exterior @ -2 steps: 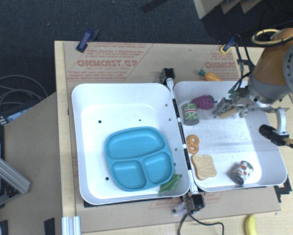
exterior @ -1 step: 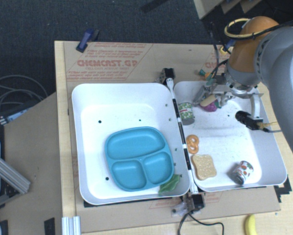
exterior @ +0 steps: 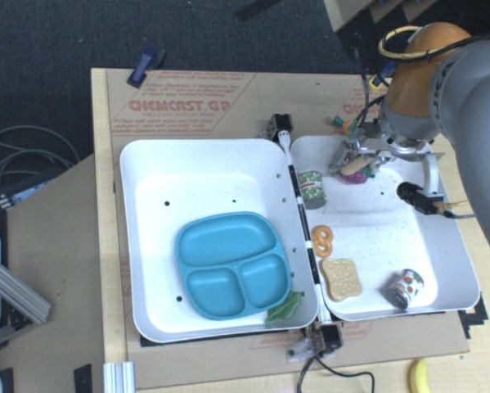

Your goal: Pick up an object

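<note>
Claw (exterior: 361, 161) low in right bin (exterior: 449, 244) far corner, over purple object (exterior: 355, 175); grip state unclear. Can (exterior: 311, 188), pretzel (exterior: 321, 238), toast (exterior: 341, 278) along left wall.

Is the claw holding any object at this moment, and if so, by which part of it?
It cannot be told. The claw is low over a small purple object at the far end of the right bin, but the contact is unclear.

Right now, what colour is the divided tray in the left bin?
Light blue; the divided tray shows best in the camera view.
</note>
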Controlling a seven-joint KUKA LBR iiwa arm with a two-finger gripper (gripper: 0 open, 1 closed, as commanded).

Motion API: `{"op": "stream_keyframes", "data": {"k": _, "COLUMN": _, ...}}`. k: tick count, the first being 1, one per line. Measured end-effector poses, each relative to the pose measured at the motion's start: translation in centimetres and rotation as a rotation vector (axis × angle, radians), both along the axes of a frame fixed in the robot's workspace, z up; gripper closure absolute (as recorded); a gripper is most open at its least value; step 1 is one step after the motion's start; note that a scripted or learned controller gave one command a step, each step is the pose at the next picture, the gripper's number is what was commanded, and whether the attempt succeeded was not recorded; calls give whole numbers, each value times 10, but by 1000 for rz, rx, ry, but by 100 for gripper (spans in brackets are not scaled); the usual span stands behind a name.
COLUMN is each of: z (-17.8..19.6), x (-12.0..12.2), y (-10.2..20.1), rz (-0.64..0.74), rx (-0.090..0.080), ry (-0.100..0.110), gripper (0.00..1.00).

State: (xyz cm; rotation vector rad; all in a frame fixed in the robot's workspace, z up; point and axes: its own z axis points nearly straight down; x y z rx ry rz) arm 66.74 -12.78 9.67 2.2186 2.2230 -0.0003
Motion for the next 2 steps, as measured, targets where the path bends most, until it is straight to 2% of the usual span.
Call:
{"op": "stream_keyframes", "data": {"k": 1, "z": 89, "x": -83, "y": 61, "rz": -1, "rx": 2, "ry": 0, "gripper": 100}}
{"op": "stream_keyframes", "data": {"k": 2, "z": 108, "x": -112, "y": 124, "rz": 0, "rx": 2, "ry": 3, "gripper": 100}}
